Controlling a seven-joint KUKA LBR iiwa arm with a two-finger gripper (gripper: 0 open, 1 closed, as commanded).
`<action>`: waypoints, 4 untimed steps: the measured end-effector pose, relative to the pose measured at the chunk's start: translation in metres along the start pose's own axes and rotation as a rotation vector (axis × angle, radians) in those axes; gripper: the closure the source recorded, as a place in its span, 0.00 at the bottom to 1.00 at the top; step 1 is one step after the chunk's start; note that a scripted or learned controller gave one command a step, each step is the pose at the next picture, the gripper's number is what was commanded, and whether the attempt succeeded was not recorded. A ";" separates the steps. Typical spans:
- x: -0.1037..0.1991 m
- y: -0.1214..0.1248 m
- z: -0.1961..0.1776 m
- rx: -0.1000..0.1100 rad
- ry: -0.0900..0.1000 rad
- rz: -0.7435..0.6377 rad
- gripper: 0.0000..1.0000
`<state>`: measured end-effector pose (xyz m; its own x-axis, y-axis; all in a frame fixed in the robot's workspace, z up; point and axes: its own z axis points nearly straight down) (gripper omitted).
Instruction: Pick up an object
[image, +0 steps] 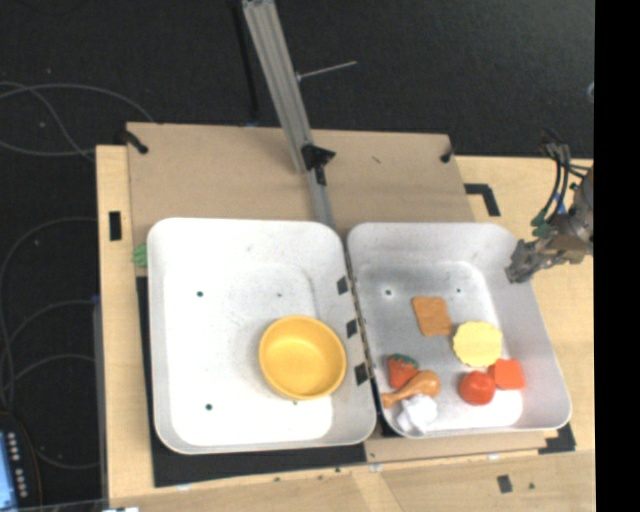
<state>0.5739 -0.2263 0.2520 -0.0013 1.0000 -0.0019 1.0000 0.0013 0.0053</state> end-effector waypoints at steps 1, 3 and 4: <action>0.052 0.019 0.000 0.002 0.002 -0.006 1.00; 0.146 0.028 -0.001 0.002 0.003 -0.007 1.00; 0.194 0.037 0.011 0.005 0.002 -0.001 1.00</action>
